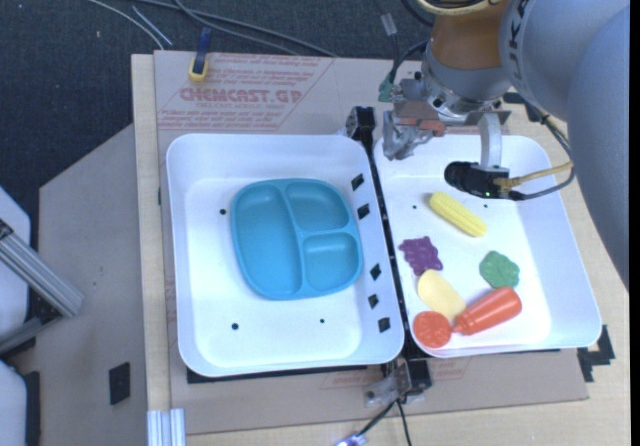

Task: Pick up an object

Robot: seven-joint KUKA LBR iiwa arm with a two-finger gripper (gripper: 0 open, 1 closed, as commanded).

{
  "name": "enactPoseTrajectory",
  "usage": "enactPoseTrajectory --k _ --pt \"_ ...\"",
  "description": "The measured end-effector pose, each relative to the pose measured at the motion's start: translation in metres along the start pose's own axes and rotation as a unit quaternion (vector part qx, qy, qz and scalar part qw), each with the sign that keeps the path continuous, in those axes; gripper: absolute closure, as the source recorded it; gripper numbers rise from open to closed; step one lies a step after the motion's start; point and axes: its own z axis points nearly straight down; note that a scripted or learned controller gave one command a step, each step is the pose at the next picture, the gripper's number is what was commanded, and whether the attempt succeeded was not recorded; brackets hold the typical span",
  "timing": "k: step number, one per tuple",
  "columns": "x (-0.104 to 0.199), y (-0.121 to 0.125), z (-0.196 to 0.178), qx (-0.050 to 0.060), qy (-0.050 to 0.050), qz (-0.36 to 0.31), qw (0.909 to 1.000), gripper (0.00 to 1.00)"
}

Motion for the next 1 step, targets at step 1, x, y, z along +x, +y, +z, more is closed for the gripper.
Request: enactPoseTrajectory --k 1 --pt "0.0487 0.0023 -0.0089 -0.002 0.0 0.0 1.0 1.0"
